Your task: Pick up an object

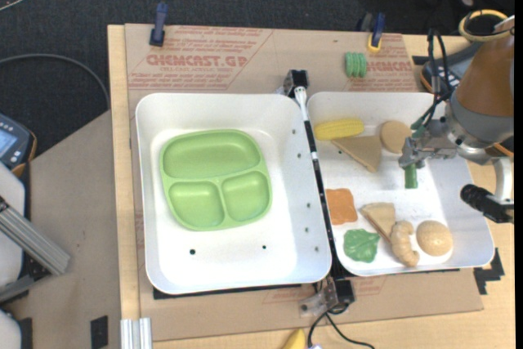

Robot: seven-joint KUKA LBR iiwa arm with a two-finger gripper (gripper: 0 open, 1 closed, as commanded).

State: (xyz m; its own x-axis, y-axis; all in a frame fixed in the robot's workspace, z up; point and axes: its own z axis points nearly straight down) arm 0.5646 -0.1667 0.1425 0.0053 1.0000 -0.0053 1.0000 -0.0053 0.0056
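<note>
Hovering over the right bin [482, 253], gripper [411, 174] (can't tell its state) sits w/ corn cob [338, 128], tan wedge [359, 149] & bun [393, 136] crowded nearby, so a descent could nudge neighbours & miss.

Claw [411, 173] low over right bin [482, 253], grip unclear.

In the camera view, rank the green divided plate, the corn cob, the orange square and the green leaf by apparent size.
1. green divided plate, by far the largest
2. corn cob and orange square: too alike to rank
3. green leaf, slightly smaller
</note>
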